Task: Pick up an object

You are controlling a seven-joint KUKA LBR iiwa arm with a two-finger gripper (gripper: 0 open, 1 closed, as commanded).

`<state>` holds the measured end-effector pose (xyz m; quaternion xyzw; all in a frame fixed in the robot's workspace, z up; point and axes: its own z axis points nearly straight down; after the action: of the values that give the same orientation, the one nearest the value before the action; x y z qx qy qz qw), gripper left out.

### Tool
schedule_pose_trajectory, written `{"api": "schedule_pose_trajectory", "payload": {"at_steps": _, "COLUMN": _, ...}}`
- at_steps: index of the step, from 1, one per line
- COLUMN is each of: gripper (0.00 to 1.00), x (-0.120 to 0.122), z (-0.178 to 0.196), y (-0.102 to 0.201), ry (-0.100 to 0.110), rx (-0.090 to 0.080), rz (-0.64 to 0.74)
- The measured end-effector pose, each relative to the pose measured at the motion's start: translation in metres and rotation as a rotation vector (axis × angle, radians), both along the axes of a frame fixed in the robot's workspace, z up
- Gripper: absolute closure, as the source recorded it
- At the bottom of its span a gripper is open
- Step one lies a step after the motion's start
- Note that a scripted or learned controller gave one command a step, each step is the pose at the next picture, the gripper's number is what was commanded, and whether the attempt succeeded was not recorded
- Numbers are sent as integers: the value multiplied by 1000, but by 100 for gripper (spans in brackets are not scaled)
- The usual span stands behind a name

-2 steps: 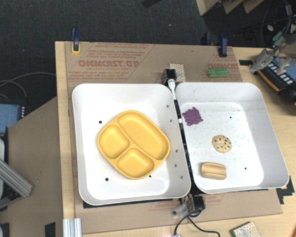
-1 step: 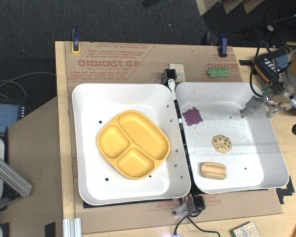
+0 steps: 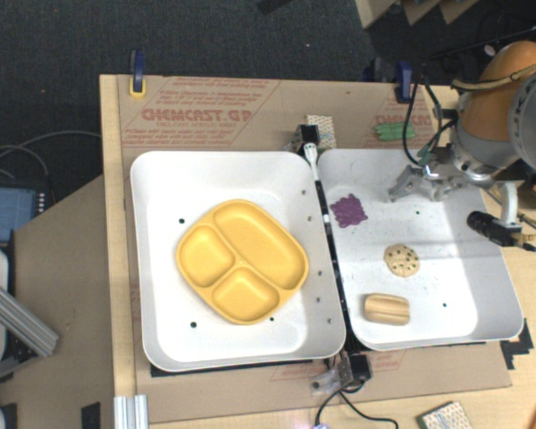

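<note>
In the right bin (image 3: 482, 324) lie three small objects: a purple grape bunch (image 3: 347, 210) near the bin's left wall, a round cookie (image 3: 401, 260) in the middle, and a tan bread roll (image 3: 386, 308) toward the front. My gripper (image 3: 422, 189) hovers over the bin's far part, right of the grapes and beyond the cookie. Its fingers are spread open and hold nothing.
The left bin (image 3: 156, 195) holds a yellow divided plate (image 3: 241, 260). A black fitting (image 3: 491, 228) on the arm juts over the right bin's right side. Clamps and cables sit at the bench's far edge, and the ridge between the bins runs close to the grapes.
</note>
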<state>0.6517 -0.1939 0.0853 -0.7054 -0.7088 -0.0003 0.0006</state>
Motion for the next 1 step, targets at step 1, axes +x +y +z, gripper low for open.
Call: {"api": "schedule_pose_trajectory", "payload": {"at_steps": 1, "gripper": 0, "x": 18, "z": 163, "y": -32, "ry": -21, "rx": -11, "rz": -5}}
